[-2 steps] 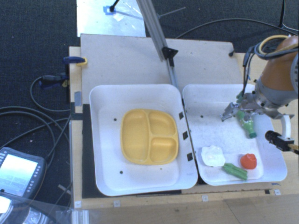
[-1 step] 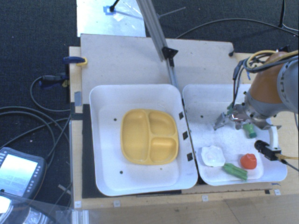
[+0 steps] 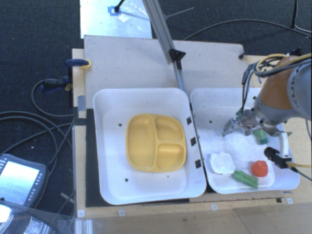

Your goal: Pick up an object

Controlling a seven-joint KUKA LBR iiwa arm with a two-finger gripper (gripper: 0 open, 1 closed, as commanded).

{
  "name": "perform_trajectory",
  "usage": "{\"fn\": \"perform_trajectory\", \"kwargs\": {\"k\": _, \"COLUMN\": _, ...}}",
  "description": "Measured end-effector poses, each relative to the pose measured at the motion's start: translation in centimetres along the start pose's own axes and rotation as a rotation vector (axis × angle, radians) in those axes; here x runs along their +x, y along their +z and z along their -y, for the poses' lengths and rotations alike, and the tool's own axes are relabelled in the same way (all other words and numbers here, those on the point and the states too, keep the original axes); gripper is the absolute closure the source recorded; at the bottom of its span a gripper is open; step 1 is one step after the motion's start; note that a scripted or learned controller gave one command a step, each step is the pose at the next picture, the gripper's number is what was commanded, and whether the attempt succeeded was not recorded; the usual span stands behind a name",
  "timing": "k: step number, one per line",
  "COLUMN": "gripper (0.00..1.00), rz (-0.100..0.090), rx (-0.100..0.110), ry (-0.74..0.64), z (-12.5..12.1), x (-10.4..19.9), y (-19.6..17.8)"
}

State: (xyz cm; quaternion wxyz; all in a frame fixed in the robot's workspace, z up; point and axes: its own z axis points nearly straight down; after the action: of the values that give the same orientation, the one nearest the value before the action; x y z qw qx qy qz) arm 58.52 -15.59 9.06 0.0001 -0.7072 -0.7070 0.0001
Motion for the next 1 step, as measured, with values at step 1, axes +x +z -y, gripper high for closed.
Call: {"fn": "perform_trajectory", "kwargs": {"k": 1, "gripper": 1.00, "rz": 0.000, "rx": -0.004, "ry": 0.001, "z": -0.12, "x": -0.02, "y": -1.17}}
